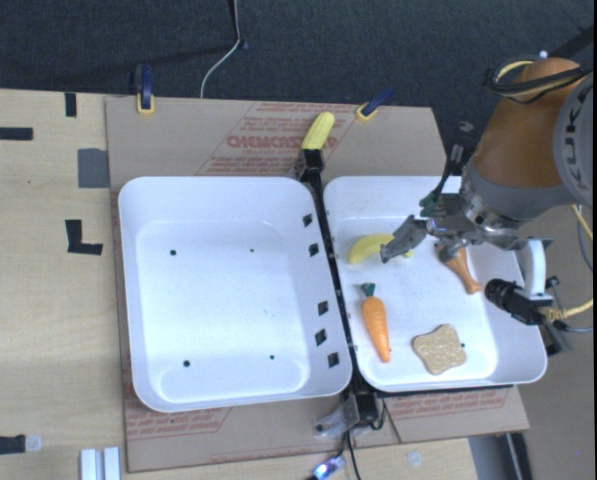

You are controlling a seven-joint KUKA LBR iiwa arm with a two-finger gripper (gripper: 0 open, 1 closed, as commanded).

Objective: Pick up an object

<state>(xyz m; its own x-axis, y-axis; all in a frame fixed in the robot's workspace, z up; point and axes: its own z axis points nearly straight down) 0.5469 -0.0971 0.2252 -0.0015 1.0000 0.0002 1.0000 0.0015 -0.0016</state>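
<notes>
The right bin [513,368] holds a yellow banana-shaped piece [366,249] near its left wall. It also holds an orange carrot with a green top [376,326], a tan cracker-like slab [439,349], and a small orange stick [464,271] toward the right. My gripper [418,250] hangs over the middle of this bin, open, with nothing between its fingers. Its left finger [400,241] ends just right of the yellow piece, and its right finger [446,247] sits by the top of the orange stick.
The left bin [138,268] lies beside the right one, split from it by a black-clipped divider [323,268]. Both rest on cardboard [268,138] held by yellow and blue clamps. The arm's cable and black fitting [513,300] overhang the right rim.
</notes>
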